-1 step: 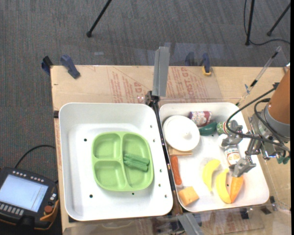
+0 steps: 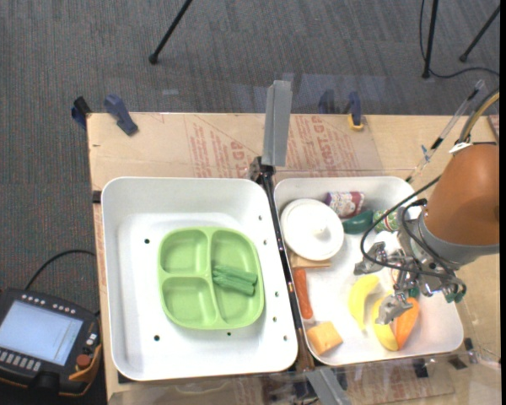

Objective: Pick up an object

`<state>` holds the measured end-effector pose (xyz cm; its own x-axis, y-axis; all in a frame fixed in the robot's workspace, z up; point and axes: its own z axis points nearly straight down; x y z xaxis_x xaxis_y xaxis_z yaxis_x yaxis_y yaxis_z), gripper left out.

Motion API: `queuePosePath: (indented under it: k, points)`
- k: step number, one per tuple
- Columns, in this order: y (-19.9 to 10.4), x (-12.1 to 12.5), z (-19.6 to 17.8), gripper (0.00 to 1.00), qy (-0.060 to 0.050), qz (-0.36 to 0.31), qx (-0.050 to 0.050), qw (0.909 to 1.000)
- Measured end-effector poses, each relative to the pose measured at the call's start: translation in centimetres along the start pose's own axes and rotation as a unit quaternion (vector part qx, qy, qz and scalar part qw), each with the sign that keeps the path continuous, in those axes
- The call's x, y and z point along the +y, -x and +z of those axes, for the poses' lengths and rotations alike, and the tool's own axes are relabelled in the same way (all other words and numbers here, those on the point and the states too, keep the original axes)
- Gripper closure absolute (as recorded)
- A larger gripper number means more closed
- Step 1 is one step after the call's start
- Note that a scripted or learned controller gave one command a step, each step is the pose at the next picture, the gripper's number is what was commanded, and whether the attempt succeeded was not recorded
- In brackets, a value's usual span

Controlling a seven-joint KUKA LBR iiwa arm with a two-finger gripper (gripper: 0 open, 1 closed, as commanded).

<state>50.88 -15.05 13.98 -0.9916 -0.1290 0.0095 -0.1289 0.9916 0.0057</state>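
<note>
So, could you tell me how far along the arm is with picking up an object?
Done: the end effector has reached into the right bin and sits low over the banana and an orange piece. In hand: nothing that I can confirm; the grip is hidden. Left: securing one item and lifting it. The green tray in the left bin looks uninvolved.

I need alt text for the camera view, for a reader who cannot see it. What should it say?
A grey robot arm with an orange band reaches from the right, its gripper low over a banana in the right white bin, which also holds a white lid, a carrot and other toy food. The left bin holds a green divided plate.
</note>
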Motion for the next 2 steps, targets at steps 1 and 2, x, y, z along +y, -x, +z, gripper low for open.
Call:
queuePosePath:
  k: [1,2]
  points:
    - [-2.1,1.8,5.6,0.00,0.000,0.034,-0.001,0.9994]
    - [-1.8,2.0,4.4,1.00,-0.001,0.030,-0.004,0.9995]
